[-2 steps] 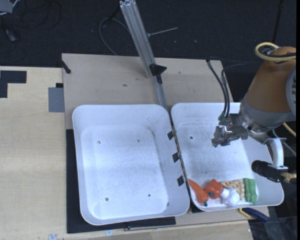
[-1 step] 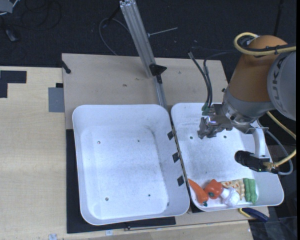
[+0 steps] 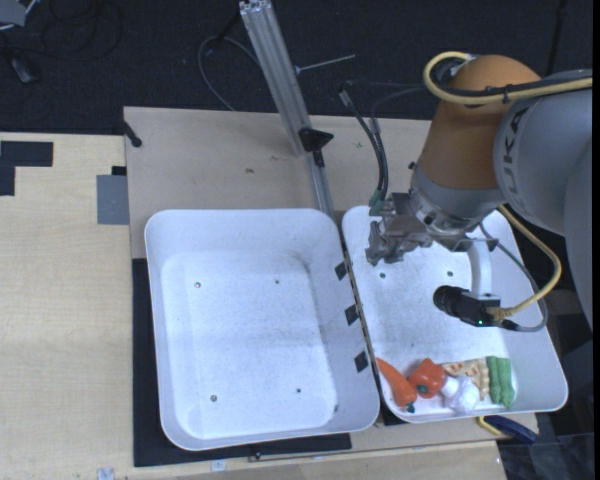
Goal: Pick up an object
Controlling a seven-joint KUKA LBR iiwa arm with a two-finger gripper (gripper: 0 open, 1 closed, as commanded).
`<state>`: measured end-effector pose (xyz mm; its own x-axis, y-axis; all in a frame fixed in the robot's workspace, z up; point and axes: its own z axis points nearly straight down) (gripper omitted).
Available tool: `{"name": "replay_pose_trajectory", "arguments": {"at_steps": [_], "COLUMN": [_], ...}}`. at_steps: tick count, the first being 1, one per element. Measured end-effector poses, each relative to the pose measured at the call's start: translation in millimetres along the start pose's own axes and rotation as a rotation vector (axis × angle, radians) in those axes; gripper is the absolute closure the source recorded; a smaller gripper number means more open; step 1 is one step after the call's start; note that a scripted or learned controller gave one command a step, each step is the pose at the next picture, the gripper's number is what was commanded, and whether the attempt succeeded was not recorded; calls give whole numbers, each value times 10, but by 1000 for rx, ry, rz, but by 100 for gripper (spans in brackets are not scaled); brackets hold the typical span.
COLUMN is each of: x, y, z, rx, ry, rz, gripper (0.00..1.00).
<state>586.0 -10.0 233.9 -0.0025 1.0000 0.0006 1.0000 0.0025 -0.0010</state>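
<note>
A shallow white left bin (image 3: 240,318) sits on the bench beside its twin, with an aluminium rail (image 3: 278,68) slanting up behind the two. The grey-and-orange arm (image 3: 480,128) reaches in from the right. It carries the gripper (image 3: 383,248) over the far left corner of the right bin (image 3: 420,328), close to the wall shared with its neighbour. From this high, slanted angle it cannot be told whether the gripper is open or closed, and nothing is seen in its grasp.

The objects lie well apart from the gripper, in a row along the right bin's near edge. From left to right they are an orange piece (image 3: 390,380) that may be a toy carrot and a red-orange piece (image 3: 427,376) just beside it. Then come a small white piece (image 3: 462,396) with a tan piece (image 3: 467,371) touching it behind, and an upright green piece (image 3: 500,380) at the row's right end. Bare white bin floor lies between the gripper and this row.
</note>
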Motion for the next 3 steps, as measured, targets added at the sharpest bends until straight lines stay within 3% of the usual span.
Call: {"name": "replay_pose_trajectory", "arguments": {"at_steps": [2,3], "x": [930,922], "y": [216,215], "z": [113,112], "rx": [0,0], "ry": [-1,-1], "rz": [0,1], "gripper": [100,0]}}
